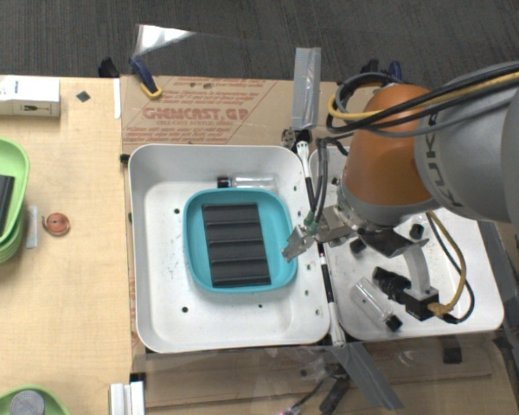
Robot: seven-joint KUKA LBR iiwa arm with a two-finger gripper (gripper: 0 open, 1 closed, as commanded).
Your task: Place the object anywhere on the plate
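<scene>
The pincer (298, 245) hangs at the divider between the two white bins, its tip at the right rim of the teal plate (195, 232); how wide it stands, I cannot tell. Left of it, a dark ribbed block (235, 243) lies on the plate. The grey arm (467, 145) hides much of the right bin (476, 309).

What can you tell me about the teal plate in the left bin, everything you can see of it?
The teal plate is a rounded-square dish of what looks like plastic, with a raised rim. It lies flat near the middle of the left white bin. A dark ribbed rectangular insert covers most of its inside. The tool is at its right rim; whether they touch is unclear.
</scene>
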